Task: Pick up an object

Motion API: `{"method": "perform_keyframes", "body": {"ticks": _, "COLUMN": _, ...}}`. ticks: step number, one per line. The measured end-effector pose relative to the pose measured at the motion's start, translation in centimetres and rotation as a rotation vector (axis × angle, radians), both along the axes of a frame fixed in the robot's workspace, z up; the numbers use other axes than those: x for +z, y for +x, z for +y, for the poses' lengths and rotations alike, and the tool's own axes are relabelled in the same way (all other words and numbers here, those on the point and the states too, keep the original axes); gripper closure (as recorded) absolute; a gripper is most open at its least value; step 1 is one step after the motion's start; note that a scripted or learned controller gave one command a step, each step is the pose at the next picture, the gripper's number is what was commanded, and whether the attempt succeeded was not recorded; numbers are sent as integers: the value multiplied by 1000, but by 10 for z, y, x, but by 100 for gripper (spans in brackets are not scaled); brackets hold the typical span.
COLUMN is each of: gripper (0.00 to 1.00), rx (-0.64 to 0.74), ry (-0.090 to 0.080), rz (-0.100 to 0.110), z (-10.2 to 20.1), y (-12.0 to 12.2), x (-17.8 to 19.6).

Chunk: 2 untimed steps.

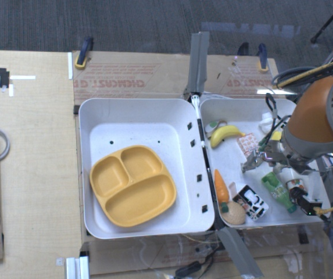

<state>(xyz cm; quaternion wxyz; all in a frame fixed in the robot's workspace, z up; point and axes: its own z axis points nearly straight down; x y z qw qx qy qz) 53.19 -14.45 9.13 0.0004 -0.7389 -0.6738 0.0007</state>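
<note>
The right bin holds several small objects. A yellow banana lies near its back left, with a pinkish snack packet beside it. An orange carrot lies along the left wall. At the front are a round tan piece and a black-and-white toy. A green object lies at the right, partly under the arm. My gripper hangs over the bin's right half, just above and behind the green object. Nothing shows held in it.
The left bin holds a yellow divided plate. A white crumpled item sits at the right bin's back right. Black cables trail from the wrist over the bin's right edge. A grey divider bar runs between the bins.
</note>
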Motion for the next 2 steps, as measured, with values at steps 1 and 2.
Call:
{"method": "perform_keyframes", "body": {"ticks": 1, "gripper": 0, "rx": 366, "ry": -1, "rz": -3, "z": -45, "y": -10, "x": 45}}
{"method": "perform_keyframes", "body": {"ticks": 2, "gripper": 0, "rx": 405, "ry": 1, "rz": 0, "z": 19, "y": 26, "x": 0}}
